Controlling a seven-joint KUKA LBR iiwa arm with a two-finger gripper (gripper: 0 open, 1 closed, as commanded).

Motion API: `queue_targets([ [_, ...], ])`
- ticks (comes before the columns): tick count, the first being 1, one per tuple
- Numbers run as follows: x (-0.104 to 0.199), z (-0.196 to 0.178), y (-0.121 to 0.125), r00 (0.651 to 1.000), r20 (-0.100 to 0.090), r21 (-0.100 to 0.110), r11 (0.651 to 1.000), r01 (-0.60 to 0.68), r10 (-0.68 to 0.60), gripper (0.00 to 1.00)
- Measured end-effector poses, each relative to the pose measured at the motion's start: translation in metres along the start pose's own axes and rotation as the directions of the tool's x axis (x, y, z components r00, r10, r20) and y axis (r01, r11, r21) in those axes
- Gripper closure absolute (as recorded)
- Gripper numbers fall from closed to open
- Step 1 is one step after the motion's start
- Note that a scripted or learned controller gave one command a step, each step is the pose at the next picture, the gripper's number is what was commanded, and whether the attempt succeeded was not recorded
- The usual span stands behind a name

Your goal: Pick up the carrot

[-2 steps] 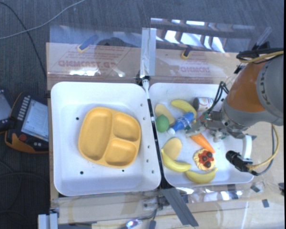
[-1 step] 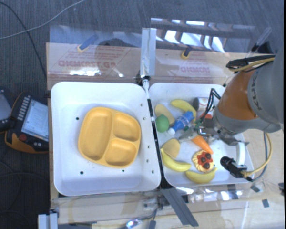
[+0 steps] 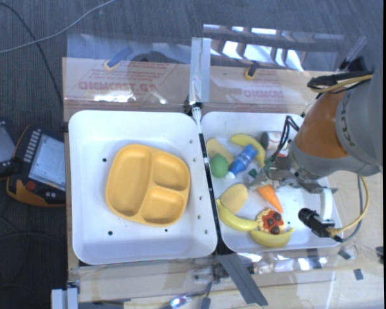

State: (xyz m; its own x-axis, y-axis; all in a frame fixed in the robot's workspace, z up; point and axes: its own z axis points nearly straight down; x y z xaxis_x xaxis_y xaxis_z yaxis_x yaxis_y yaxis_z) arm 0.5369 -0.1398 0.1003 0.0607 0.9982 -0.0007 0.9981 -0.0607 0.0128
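Note:
The carrot [image 3: 269, 197], small and orange with its tip pointing toward the front, lies in the right bin [image 3: 289, 122] near the middle. My gripper [image 3: 273, 174] hangs directly over the carrot's thick end, at or just above it. The grey arm with its orange band [image 3: 321, 134] reaches in from the right and hides the bin's right part. The carrot rests on the bin floor, and the wrist blocks the view of the contact.
Around the carrot lie a blue bottle [image 3: 242, 161], a green ball [image 3: 219, 166], a pale yellow fruit [image 3: 234, 197], bananas [image 3: 248, 143] [image 3: 237, 219] and a red-topped toy [image 3: 271, 221]. A yellow divided plate [image 3: 148, 184] sits in the left bin [image 3: 90, 140].

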Motion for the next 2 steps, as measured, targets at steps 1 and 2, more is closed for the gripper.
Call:
queue_targets([
  [1, 0.044, -0.108, 0.042, 0.996, 0.004, 0.015, 0.996, -0.086, 0.086, 1.00],
  [2, -0.005, -0.092, 0.022, 1.000, 0.003, 0.016, 1.000, -0.020, 0.020, 1.00],
])
